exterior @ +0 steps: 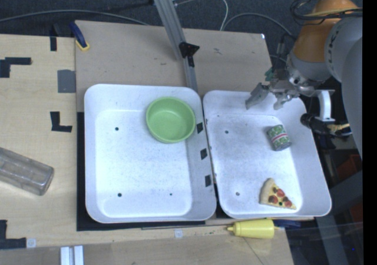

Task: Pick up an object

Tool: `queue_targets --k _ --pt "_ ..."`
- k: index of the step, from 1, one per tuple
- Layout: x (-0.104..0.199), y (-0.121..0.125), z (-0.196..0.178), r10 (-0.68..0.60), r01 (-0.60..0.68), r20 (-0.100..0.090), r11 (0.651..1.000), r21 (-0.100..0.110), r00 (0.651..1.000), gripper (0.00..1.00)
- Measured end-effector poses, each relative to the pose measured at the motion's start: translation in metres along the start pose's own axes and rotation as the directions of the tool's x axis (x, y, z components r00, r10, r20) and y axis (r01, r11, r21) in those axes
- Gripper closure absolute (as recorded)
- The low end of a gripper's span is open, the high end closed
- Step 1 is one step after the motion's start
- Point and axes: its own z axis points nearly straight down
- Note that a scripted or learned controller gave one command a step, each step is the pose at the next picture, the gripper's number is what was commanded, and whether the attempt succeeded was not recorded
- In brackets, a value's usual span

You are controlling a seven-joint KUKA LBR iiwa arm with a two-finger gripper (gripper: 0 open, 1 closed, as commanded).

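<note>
Two spread, empty fingers of the gripper (269,98) hover over the right bin's (235,158) far edge; the small can (278,138) lies just toward the camera.

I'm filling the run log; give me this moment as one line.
gripper: open, over right bin's far edge, holding nothing | right bin: small can, pizza slice toy | left bin: green bowl
</note>
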Motion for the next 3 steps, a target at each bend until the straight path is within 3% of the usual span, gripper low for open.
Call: queue_targets --k 2,3 --pt "0.001 -0.004 0.076 -0.002 0.002 0.002 1.0 -0.005 1.0 0.0" --pt "0.001 -0.004 0.065 -0.003 0.003 0.002 1.0 -0.006 1.0 1.0"
